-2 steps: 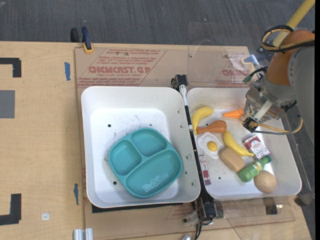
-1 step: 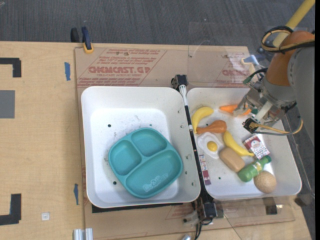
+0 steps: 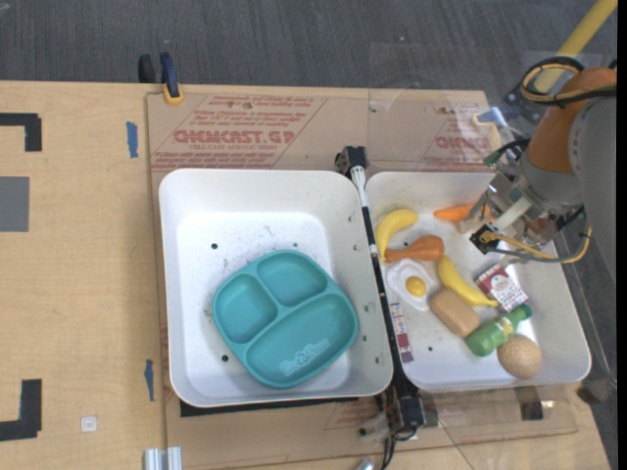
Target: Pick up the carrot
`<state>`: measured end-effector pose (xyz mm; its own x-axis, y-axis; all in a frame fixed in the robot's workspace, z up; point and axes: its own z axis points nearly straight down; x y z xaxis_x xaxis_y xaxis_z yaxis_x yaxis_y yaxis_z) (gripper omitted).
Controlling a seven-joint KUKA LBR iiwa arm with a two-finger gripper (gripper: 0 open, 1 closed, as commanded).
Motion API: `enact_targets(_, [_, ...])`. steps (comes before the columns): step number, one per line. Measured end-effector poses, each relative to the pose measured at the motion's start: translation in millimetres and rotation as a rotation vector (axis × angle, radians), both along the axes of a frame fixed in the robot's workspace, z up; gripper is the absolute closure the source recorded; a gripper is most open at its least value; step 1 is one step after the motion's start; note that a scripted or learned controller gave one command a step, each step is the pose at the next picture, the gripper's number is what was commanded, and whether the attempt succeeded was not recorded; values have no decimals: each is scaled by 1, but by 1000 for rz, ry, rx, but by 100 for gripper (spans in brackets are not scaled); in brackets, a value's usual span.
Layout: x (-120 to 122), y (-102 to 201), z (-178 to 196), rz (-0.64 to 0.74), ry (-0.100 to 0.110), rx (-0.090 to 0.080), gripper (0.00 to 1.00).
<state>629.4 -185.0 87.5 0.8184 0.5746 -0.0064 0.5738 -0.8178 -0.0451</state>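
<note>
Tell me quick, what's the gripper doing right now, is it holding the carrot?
Gripper: low in the right bin, right beside the carrot; open or shut cannot be told, and no carrot is seen between its fingers.

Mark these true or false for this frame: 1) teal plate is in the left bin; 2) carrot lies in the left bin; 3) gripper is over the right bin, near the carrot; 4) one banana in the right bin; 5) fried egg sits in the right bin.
1) True. The teal divided plate lies in the left bin.
2) False. The carrot lies in the right bin, near its far edge.
3) True. The gripper is over the right bin, just right of the carrot.
4) False. Two bananas: one near the divider, another mid-bin.
5) True. The fried egg is in the right bin beside the second banana.
</note>
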Motion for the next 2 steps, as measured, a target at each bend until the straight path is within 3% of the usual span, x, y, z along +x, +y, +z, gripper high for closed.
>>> enact_targets(1, [11, 19, -1, -328, 51, -7, 0])
enact_targets(2, [3, 82, 146, -286, -36, -34, 0])
